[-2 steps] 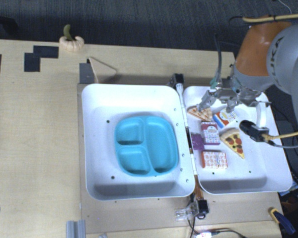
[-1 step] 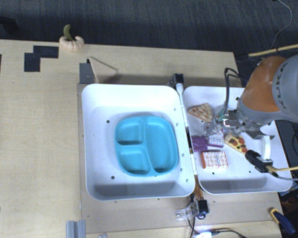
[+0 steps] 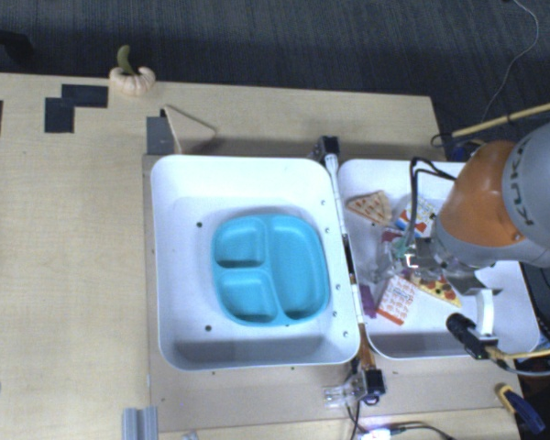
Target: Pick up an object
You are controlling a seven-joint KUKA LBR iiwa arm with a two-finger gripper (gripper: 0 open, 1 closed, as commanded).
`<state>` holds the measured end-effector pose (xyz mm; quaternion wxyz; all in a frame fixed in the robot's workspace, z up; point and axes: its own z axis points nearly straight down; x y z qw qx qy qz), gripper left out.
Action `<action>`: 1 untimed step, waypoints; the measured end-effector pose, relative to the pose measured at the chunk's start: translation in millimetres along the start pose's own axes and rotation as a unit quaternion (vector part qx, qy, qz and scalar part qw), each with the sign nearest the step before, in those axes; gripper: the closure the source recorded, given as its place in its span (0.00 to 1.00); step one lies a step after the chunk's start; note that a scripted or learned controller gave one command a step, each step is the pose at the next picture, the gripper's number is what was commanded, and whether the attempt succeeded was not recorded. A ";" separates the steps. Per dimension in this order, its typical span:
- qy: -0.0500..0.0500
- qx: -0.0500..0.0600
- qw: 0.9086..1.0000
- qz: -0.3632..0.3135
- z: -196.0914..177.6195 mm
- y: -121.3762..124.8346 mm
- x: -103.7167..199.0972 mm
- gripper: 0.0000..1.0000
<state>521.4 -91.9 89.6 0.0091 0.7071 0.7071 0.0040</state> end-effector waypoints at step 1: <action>0.000 -0.004 1.000 0.000 -13.1 3.3 -0.4 1.00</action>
